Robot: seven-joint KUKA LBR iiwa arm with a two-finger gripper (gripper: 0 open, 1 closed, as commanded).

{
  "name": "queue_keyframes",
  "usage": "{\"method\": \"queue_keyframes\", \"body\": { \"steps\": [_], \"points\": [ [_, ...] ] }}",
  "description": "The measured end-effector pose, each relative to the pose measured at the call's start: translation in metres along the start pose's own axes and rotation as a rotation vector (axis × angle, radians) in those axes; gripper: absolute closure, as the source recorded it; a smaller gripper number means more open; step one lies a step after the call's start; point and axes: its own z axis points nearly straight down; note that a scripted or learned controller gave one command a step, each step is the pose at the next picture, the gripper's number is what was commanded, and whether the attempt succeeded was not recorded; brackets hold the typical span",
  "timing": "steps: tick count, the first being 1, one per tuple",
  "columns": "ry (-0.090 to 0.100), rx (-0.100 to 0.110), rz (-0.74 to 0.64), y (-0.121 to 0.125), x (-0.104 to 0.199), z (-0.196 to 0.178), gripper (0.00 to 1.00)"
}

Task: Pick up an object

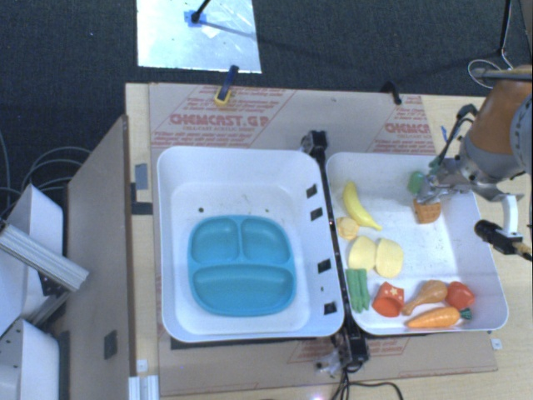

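the small brown object [427,212] that looks to be the target is seen in the right bin [479,261], close to that bin's far right corner, with a green piece [416,182] just beyond it. the claw [433,194] is placed directly above the brown object, at or almost at its top, but how far the claw is open cannot be told, and nothing can be said to be held by it. relative to the brown object, a banana [360,206] lies well to the left, two pale yellow pieces [376,255] lie nearer the camera and to the left, and a row of things is found along the near edge of the bin: a green bean pod [357,288], a red piece [388,299], a drumstick-shaped piece [425,293], a tomato [460,293] and a carrot [433,317]. a blue divided plate [241,265] is seen in the left bin [179,223], far to the left. several failures can be foreseen from here. the object is small and rounded, so it could be squeezed out sideways if the claw is closed off centre. the green piece just beside it could be caught as well, or could be nudged into the object and shift it. the bin wall is also near, so a contact with the rim could be caused by a slight drift to the right.
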Motion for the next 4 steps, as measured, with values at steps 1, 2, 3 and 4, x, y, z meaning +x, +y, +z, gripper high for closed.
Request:
{"method": "queue_keyframes", "body": {
  "steps": [1, 2, 3, 4],
  "points": [
    [0.000, 0.001, -0.002, 0.000, 0.000, 0.001, 0.00],
    [-0.001, -0.001, -0.004, 0.001, 0.000, -0.010, 1.00],
    [-0.002, -0.002, -0.006, 0.001, 0.000, -0.010, 0.00],
    [0.011, 0.017, 0.004, 0.012, 0.004, 0.021, 0.00]
  ]
}}
